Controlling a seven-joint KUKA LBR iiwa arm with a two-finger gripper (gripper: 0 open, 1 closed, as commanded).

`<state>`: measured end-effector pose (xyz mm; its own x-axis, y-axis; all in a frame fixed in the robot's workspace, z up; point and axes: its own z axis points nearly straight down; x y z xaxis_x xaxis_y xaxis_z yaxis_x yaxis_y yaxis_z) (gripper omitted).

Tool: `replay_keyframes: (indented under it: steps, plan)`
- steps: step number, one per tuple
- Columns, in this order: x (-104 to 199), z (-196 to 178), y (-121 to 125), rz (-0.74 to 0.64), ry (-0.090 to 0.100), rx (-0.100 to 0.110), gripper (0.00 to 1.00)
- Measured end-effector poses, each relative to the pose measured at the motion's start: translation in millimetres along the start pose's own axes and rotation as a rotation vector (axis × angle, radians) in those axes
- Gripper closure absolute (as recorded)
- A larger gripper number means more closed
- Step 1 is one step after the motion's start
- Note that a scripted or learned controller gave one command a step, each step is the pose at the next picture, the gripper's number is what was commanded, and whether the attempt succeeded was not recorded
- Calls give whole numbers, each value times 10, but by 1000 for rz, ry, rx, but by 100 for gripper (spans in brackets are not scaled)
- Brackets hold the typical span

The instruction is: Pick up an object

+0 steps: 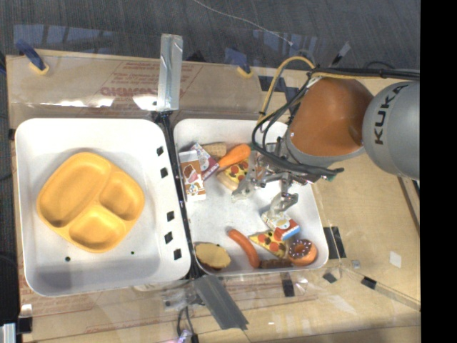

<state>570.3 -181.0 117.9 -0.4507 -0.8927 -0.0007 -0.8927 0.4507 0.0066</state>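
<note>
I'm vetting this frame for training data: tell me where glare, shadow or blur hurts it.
Camera view: glare whitens the plastic sheet behind the left bin; soft shadow lies under the yellow tray; the gripper and the toys beneath it are soft and hard to resolve; lighting is otherwise even.

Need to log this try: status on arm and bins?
Gripper low in the right bin, nothing seen held. Toy carrot, sausage, pizza slice lying loose. Yellow tray in left bin.
</note>
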Motion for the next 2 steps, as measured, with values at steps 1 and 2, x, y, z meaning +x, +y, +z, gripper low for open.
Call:
replay_keyframes:
  steps: [1,2]
  plan:
    - [-133,218,-382,33,-3,15,0]
    - [17,209,-589,-42,-1,14,0]
